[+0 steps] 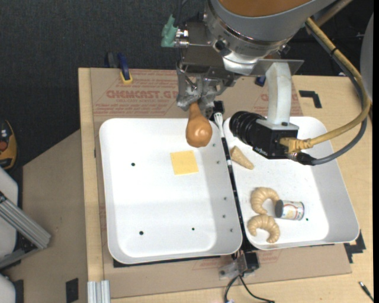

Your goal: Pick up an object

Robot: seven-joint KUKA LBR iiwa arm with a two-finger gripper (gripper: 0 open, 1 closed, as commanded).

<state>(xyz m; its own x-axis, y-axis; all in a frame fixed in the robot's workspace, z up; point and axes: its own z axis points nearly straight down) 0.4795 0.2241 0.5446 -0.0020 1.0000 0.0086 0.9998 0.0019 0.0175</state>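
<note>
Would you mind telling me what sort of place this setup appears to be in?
Most likely a robotics lab's grasping test bench: a grey arm with a gripper works over two white bins holding toy food such as croissants, on a plywood board.

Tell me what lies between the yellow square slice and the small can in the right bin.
In the camera view, between the flat yellow square slice and the small silver can run the two white bins' adjoining rims, then a pale curled croissant-shaped piece beside the can.
</note>
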